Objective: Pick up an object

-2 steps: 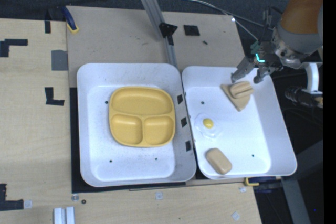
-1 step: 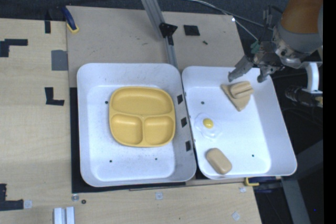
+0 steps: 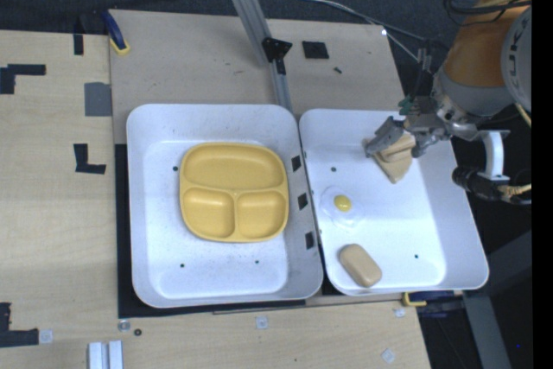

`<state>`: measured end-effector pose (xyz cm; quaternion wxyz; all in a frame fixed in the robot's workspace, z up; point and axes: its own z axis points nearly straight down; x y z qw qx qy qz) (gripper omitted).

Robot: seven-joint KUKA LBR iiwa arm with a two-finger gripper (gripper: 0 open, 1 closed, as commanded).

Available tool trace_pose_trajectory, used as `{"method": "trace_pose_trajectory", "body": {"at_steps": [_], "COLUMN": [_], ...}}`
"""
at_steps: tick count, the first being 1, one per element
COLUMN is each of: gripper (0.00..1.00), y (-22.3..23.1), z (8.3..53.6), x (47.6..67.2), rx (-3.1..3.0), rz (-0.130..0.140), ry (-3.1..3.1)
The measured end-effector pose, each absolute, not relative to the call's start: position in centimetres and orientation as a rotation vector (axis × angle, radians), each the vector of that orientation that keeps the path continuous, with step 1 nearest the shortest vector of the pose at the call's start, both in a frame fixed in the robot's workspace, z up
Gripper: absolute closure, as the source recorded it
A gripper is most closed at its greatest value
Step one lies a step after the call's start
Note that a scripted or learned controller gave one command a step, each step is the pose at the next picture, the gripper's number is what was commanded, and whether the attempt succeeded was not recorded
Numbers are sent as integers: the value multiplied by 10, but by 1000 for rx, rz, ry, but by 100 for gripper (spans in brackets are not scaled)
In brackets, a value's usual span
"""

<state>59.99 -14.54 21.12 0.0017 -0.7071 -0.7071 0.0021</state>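
Observation:
My gripper hangs over the upper part of the right bin. A tan wedge-shaped block sits between its two grey fingers, sticking out below them, and the fingers are shut on it. A small yellow ball lies near the middle of the right bin, left of and below the gripper. A tan oblong piece lies near that bin's front edge.
The left bin holds a yellow divided plate. A slanted grey pole crosses the bench behind the bins. The arm's orange band stands at the right, with cables beside it.

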Motion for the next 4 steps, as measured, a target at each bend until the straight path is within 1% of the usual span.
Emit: {"method": "trace_pose_trajectory", "body": {"at_steps": [1, 2, 3, 4], "gripper": [0, 0, 100, 100], "y": [-144, -137, -137, -139], "z": [147, 101, 113, 157], "x": [596, 593, 593, 599], "rx": [-2218, -2218, -2218, -2221], "rz": [6, 5, 4, -2], "ry": [-2219, -2220, -2221, -2224]}}
